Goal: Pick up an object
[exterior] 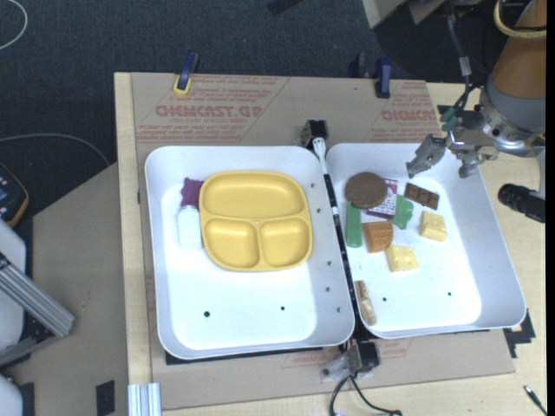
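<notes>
Fingers of the hand (pixel 447 159) spread open, just above the brown block (pixel 422 197).

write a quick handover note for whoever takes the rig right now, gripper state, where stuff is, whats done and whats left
Gripper: open, holding nothing, over the back part of the right bin.
Right bin holds a brown round disc, green bar, dark brown block, orange-brown block, two pale yellow blocks and a tan stick.
Left bin holds a yellow divided tray, with a white bottle beside it.
Done: nothing picked.
Left: lower, close on one object, lift.
</notes>
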